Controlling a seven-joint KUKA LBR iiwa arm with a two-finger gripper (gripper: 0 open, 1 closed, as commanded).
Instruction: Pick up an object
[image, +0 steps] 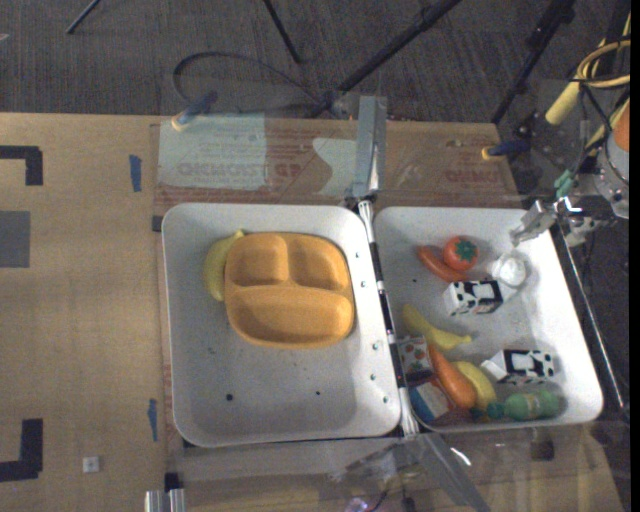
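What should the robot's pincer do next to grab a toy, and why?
Probably move left and down toward the tomato. The pincer sits at the right bin's top right corner with nothing between its fingers, so no toy is picked up yet. The tomato lies close by in that bin's upper part, with bare floor on its right for coming down.

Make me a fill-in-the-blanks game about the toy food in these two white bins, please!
1. The orange divided tray lies in the ____ bin.
2. Peeking out from under the tray's left edge is a yellow ____.
3. The two little cartons in the right bin have black and white ____ spots.
4. The gripper is over the right bin's far ____ corner.

Missing words: left; banana; cow; right
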